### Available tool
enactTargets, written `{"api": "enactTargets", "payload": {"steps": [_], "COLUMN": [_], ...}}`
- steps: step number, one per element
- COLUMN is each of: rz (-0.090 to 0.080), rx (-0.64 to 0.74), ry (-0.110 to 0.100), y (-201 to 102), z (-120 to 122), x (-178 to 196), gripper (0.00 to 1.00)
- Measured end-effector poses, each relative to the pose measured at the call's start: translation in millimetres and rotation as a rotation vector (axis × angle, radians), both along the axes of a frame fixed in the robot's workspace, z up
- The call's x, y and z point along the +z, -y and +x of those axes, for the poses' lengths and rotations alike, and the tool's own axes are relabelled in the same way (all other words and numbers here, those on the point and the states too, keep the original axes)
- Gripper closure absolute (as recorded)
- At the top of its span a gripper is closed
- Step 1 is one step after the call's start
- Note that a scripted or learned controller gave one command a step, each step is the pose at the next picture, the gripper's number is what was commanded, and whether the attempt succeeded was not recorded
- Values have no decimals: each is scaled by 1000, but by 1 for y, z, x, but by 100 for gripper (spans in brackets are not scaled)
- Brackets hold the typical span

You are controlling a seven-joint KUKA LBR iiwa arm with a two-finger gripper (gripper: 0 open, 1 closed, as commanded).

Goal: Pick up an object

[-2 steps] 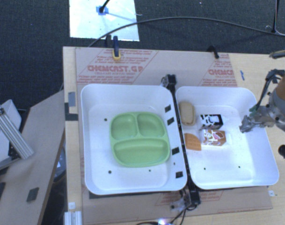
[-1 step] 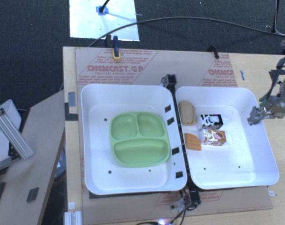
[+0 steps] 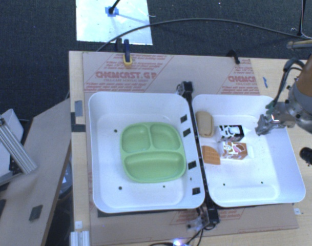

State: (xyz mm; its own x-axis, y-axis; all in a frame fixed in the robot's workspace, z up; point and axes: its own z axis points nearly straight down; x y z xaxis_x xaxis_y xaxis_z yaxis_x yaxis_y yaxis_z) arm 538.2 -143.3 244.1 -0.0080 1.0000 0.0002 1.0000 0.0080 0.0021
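The table (image 3: 161,63) carries two shallow white bins side by side. Nearest the camera, the front of the right bin (image 3: 258,193) is bare of objects. The left bin (image 3: 102,137) holds a green divided plate (image 3: 153,152), lying flat and roughly central.

Further in, the candidate objects lie grouped in the left-centre of the right bin, close to the divider between the bins. An orange wafer-like piece (image 3: 211,155) is the nearest of them; its long axis runs roughly front to back. Just beside it, on its right, lies a small printed packet (image 3: 234,150), flat, with its long axis running across the bin. Immediately beyond the packet is a black-and-white patterned card or box (image 3: 231,132), also flat, touching or nearly touching the packet; which cannot be determined. Left of that lies a tan bread-like item (image 3: 204,123), its long axis front to back.

The tool (image 3: 265,123) hangs over the right part of the right bin, to the right of the group and apart from it. Whether it is open or closed cannot be told at this resolution. Nothing is seen in its grip.

Assessment: the step in hand is the approach. The tan item stands a little apart from its neighbours and appears the cleaner target. The tool should be centred over the chosen object and closed across its short axis. The packet and card lie close together and risk a double or slipped grasp.
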Motion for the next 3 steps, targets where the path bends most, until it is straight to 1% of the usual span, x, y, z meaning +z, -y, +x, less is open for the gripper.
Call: {"api": "enactTargets", "payload": {"steps": [1,2,3], "rz": [1,1,1], "rx": [1,0,1], "ry": [0,-1,-1], "y": [-55,-104,-151], "z": [0,0,9], "x": [7,-6,-10], "gripper": [100,100,100]}}
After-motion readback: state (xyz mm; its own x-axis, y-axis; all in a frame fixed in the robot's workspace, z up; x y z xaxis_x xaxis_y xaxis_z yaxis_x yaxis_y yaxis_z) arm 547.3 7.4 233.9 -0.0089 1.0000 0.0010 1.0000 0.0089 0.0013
